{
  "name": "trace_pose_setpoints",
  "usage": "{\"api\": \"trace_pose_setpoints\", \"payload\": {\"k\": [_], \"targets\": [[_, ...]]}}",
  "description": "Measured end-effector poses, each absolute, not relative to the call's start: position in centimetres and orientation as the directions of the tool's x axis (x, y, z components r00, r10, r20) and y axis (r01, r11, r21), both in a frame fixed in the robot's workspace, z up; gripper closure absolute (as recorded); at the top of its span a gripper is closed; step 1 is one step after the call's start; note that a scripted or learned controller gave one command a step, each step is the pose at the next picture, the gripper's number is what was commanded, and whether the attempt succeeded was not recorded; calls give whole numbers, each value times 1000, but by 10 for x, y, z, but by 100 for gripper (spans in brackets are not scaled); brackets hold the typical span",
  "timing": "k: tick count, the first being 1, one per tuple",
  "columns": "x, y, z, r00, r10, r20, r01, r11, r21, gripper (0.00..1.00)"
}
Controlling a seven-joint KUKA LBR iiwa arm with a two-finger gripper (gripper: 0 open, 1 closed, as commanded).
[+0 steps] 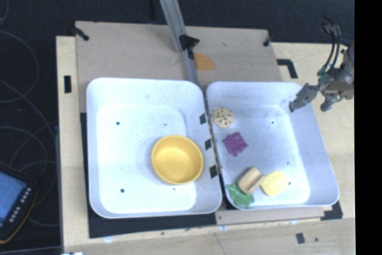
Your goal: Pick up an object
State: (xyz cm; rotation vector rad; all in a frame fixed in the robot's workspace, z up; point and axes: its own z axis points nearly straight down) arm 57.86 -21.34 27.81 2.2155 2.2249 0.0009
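Observation:
The right bin (310, 146) holds a round speckled cookie (224, 117), a purple lumpy piece (235, 143), a tan block (249, 178), a yellow lemon-like piece (273, 184) and a green piece (240, 196) at the front rim. A yellow bowl (176, 159) sits in the left bin (113, 110). My gripper (311, 104) hangs over the right bin's far right corner, open, with nothing between its fingers. It is well apart from all the objects.
A grey metal rail (169, 3) slants down from the top to the seam between the bins. An orange patch (203, 61) lies on the board behind them. A tablet (12, 200) lies at the lower left, off the bench.

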Motion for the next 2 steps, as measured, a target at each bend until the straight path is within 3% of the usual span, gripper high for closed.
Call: {"api": "trace_pose_setpoints", "payload": {"k": [1, 2], "targets": [[579, -214, 278, -5, 1000, -1, 1000, 5, 1, 0], [574, -213, 236, 0, 1000, -3, 1000, 0, -3, 0]]}}
